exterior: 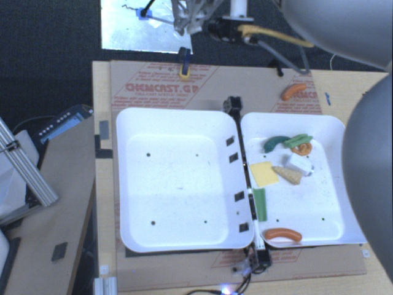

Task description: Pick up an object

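Camera view: gripper [191, 18] far off, above the bench [159, 82]
Fingers: can't tell
Risk: toys crowded in right bin [331, 226], grab may slip

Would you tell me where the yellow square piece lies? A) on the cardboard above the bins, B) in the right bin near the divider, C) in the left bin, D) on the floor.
B: the yellow square piece rests inside the right bin, close to its left wall beside the divider.

Two bins are set side by side on a board [159, 82], the left bin [178, 177] beside the right bin [331, 220], in which small objects [288, 161] are clustered toward the rear, one sausage [283, 234] at its front edge and another sausage [293, 91] behind it on the board.
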Motion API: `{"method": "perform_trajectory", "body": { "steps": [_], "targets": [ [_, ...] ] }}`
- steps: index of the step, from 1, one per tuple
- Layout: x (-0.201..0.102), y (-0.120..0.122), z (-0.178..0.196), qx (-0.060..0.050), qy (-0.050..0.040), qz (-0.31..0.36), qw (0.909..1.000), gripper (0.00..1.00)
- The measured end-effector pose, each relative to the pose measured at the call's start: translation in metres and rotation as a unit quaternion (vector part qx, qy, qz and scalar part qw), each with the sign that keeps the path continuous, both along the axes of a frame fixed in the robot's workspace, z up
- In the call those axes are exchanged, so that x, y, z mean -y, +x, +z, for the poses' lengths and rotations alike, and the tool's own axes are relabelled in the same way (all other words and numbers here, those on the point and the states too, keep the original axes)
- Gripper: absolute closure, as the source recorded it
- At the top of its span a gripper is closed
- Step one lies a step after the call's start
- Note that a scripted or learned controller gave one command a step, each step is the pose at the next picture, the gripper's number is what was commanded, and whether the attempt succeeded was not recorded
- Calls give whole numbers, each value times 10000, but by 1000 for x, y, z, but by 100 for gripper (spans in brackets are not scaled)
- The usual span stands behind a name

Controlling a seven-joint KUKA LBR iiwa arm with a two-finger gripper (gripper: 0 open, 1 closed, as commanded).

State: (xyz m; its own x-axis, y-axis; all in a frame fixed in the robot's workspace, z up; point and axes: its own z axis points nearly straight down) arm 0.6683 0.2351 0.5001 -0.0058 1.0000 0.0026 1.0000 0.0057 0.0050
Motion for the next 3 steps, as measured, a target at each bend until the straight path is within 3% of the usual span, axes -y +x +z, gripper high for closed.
{"method": "perform_trajectory", "body": {
  "steps": [1, 3],
  "targets": [
    [4, -14, 38, 4, 2, 0, 10000, 100],
    [1, -65, 35, -22, -4, 5, 10000, 100]
  ]
}}
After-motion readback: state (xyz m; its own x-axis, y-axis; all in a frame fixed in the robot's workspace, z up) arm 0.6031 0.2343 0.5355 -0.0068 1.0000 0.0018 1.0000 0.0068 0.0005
